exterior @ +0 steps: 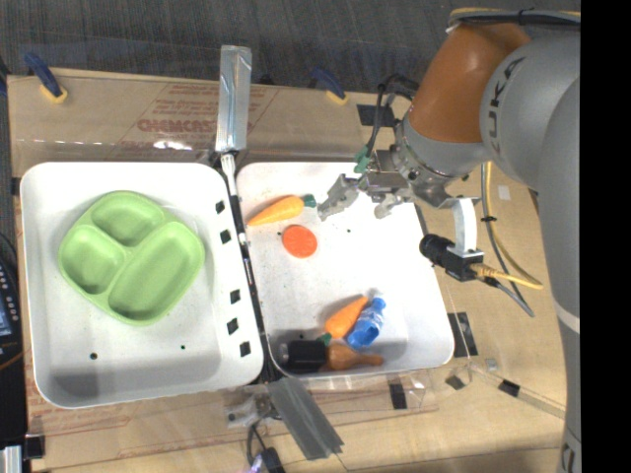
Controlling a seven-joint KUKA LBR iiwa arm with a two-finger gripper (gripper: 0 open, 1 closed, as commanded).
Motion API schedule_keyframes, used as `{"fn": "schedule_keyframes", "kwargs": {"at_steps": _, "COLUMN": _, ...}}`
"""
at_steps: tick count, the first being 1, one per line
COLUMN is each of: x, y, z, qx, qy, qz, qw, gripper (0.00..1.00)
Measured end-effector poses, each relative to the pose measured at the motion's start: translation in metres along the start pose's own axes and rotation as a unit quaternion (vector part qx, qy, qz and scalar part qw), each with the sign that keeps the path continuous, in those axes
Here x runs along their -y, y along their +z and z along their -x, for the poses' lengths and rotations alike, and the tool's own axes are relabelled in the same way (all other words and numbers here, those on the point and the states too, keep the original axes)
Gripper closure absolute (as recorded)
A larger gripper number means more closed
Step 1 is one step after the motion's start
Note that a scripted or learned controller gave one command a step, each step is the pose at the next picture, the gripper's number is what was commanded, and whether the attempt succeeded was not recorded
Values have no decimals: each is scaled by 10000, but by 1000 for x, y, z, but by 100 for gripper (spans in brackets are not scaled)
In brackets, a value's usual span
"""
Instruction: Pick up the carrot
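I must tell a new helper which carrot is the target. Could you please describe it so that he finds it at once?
Look in the right white bin, at its far left corner beside the divider. There lies the long orange carrot with a green tip, just above a flat orange-red disc. Unlike the shorter orange piece near the blue object, it lies alone.

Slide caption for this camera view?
Hand hovers beside the carrot in the right bin; nothing grasped.

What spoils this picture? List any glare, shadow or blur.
Camera view: glare on the metal strip between the bins; soft shadow in the left bin's lower corner; the carrot is sharp, the gripper slightly blurred.
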State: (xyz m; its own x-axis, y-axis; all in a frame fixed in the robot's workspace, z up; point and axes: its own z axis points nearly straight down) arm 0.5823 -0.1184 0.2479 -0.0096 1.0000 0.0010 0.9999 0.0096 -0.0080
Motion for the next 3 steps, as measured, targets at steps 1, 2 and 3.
{"fn": "schedule_keyframes", "kwargs": {"at_steps": 1, "x": 99, "y": 131, "z": 50, "qx": -7, "qy": -399, "qz": -13, "qw": 9992, "gripper": 0}}
{"fn": "schedule_keyframes", "kwargs": {"at_steps": 2, "x": 104, "y": 158, "z": 40, "qx": 0, "qy": 69, "qz": 27, "qw": 10000, "gripper": 0}}
{"fn": "schedule_keyframes", "kwargs": {"at_steps": 3, "x": 103, "y": 151, "z": 39, "qx": 2, "qy": 33, "qz": 17, "qw": 10000, "gripper": 100}}
